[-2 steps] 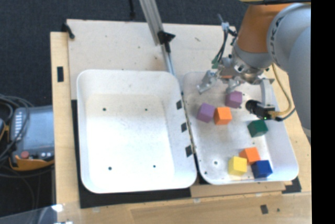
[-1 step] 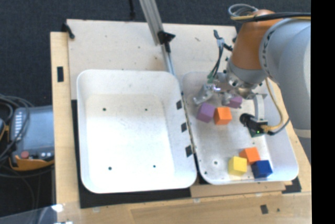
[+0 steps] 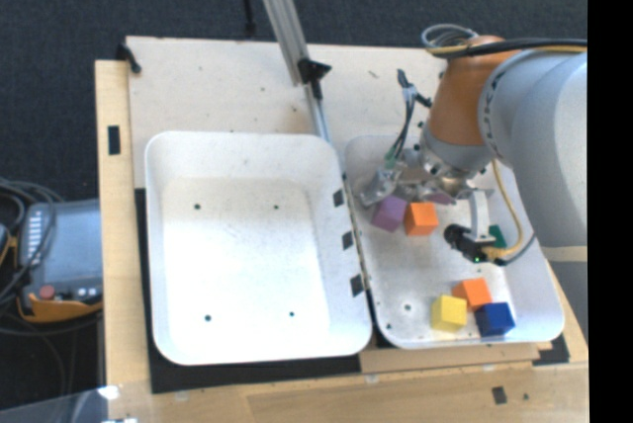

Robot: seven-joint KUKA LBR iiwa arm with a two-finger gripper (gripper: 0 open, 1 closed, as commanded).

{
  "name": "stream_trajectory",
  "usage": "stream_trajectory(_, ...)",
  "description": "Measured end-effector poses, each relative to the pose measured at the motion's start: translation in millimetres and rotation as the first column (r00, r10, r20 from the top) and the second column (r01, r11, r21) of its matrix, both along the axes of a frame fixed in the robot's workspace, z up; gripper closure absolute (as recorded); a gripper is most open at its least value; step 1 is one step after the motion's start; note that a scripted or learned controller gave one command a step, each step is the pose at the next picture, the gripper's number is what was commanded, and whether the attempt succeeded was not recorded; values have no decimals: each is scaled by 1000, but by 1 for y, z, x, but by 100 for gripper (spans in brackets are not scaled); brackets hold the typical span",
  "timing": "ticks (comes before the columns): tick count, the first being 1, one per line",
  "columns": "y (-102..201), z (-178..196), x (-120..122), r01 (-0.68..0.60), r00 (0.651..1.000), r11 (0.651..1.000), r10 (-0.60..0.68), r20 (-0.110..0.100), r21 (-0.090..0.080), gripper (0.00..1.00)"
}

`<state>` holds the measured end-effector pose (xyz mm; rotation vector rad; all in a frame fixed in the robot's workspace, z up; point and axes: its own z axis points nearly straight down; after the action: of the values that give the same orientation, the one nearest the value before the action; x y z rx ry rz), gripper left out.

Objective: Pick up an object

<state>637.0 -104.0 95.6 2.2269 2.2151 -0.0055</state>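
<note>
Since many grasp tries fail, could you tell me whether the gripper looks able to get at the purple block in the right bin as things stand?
Probably yes. The gripper hangs just above the purple block, whose top is uncovered. The orange block sits close beside it and might crowd one finger.

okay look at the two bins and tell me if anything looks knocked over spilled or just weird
Nothing looks spilled or damaged. All five blocks sit in the right bin: a purple block and an orange block side by side under the claw, and a yellow block, a smaller orange block and a blue block clustered at the near edge.
</note>
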Motion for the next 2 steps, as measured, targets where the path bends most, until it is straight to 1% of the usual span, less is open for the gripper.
stream_trajectory(1, 0, 13, 2, 6, 1000, 1000, -6, 6, 3, 100)
stream_trajectory(2, -1, 63, -6, 0, 1000, 1000, 0, 8, 3, 100)
